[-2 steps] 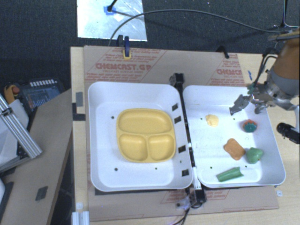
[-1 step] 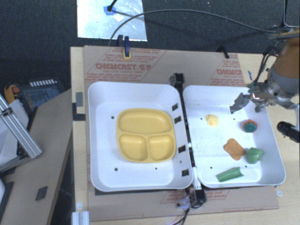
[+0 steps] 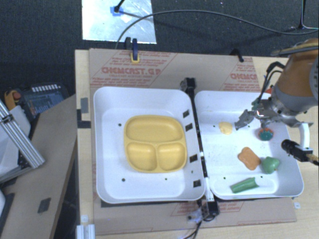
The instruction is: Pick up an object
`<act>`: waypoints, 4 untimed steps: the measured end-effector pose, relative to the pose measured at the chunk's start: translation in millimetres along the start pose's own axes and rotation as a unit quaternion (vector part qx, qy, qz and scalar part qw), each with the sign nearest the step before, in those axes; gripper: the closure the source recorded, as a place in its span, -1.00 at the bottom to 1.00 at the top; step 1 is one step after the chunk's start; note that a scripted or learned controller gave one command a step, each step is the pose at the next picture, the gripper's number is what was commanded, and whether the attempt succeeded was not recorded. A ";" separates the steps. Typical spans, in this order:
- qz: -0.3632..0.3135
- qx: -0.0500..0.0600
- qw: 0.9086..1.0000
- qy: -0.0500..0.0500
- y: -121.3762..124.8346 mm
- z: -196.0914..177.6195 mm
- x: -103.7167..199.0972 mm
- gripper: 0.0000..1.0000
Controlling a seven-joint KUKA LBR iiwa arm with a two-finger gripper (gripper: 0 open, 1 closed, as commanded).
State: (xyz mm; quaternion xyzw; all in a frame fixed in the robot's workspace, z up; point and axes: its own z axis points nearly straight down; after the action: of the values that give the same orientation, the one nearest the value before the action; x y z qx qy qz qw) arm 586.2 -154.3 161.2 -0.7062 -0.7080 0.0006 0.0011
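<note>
Yellow plastic dominates the left bin (image 3: 107,103): a divided plate (image 3: 152,143) with three shallow wells lies flat in its middle, glossy and round-cornered, probably set there as a place to drop things into.

The right bin (image 3: 212,103) carries the loose pieces that the task could take. A small pale yellow lump (image 3: 226,128) sits toward its far left. An orange, rounded block (image 3: 248,158) lies near the middle, with a green pear-like shape (image 3: 269,164) just beside it on the right. A long green piece (image 3: 243,185), smooth like a toy pepper, lies close to the near wall. A small teal and red round toy (image 3: 265,133) rests toward the right side.

The jaws (image 3: 245,119) hang low over the far part of the right bin, between the yellow lump and the teal toy, touching neither as far as I can see. Whether they are spread or closed I cannot tell at this slant; nothing is visibly caught in them. The yellow lump looks the likeliest target.

Both bins are white and shallow, resting on a cardboard-covered tabletop (image 3: 164,66).
</note>
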 end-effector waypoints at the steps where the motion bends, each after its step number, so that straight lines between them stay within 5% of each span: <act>1: 0.001 0.000 1.000 0.000 -6.0 59.1 -5.4 -1.00; 2: 0.001 -0.001 1.000 0.000 -5.5 77.4 -5.0 -1.00; 3: 0.000 -0.003 1.000 -0.001 -4.3 65.3 -5.4 1.00; 4: 0.001 -0.004 1.000 -0.001 -6.3 21.2 -7.2 1.00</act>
State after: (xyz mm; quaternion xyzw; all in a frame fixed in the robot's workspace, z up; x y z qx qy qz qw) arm 579.9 -161.5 140.0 -0.7068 -0.7074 -0.0014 -0.0024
